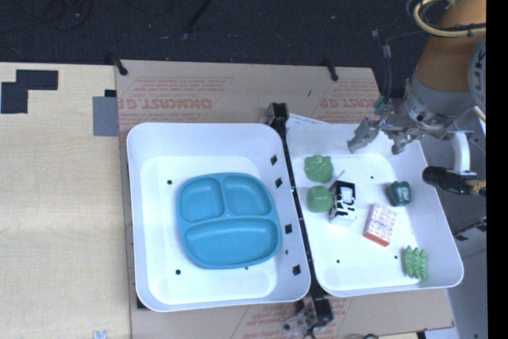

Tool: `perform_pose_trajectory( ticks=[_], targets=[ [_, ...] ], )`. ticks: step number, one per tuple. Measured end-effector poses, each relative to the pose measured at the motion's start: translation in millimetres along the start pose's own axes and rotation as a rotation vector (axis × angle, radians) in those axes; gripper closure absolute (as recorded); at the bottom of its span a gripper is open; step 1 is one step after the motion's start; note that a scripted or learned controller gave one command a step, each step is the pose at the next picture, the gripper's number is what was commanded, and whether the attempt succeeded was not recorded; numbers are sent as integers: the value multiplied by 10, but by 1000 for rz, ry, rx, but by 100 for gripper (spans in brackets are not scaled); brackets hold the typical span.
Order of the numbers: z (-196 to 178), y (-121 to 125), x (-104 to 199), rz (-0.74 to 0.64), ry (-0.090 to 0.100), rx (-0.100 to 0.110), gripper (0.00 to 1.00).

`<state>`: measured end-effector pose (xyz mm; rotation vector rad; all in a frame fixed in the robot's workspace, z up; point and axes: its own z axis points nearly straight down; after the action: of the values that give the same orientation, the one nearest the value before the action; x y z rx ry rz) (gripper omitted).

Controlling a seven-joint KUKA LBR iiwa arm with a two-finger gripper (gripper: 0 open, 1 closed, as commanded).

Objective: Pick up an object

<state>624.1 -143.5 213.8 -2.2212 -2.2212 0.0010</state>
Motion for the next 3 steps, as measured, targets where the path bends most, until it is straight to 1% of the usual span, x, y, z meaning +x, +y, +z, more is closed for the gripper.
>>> perform_pose_trajectory(
  ticks=[1,2,3],
  targets=[
    [167,-90,1019,-8,5,5,0],
    [57,-86,956,-2,1,4,100],
    [-2409,-257,1670,-6,2,-17,100]
  ],
)
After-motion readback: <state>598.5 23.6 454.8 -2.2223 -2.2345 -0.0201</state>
